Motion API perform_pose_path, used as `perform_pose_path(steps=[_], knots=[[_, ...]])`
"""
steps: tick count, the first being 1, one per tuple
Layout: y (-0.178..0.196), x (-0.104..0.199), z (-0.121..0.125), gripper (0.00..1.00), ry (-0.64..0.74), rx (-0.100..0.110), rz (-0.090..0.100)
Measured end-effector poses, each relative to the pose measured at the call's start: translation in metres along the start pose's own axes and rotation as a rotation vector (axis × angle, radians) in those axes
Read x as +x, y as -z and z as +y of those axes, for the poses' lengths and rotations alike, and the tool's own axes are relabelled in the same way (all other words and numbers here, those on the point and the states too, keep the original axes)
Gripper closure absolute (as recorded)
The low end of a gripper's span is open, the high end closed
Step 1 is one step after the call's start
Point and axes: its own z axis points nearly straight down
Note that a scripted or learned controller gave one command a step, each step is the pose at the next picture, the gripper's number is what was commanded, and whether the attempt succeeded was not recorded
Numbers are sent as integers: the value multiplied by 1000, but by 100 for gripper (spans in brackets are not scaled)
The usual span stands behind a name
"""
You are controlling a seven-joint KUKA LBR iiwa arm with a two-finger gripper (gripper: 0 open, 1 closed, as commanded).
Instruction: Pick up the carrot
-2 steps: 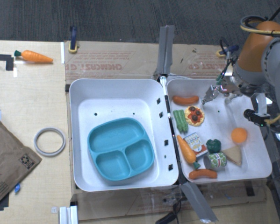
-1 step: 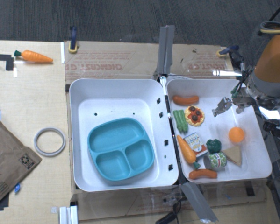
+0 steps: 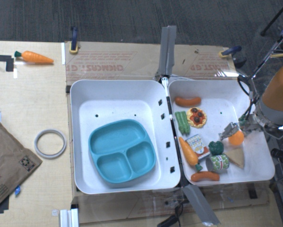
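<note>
Inside the right-hand shallow white bin lies the orange toy carrot, near the bin's left wall, beside a small printed card. Its long axis runs diagonally, the upper end toward the far left and the lower end toward the near right. Around it sit a green ridged vegetable, a small round pizza, two reddish sausages, a dark green broccoli piece, a green-labelled can, a tan wedge and a round orange fruit. Just beside that fruit is the claw; whether its fingers are apart or together cannot be told. Left of it, the other white bin holds a blue three-compartment plastic plate. On the wooden surface far left lies a second orange carrot.
</note>
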Motion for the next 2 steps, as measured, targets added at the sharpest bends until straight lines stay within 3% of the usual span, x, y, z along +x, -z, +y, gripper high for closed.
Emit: perform_pose_path(steps=[1, 2], knots=[[10, -5, -1, 100, -7, -3, -9], [0, 76, 14, 100, -333, -1, -8]])
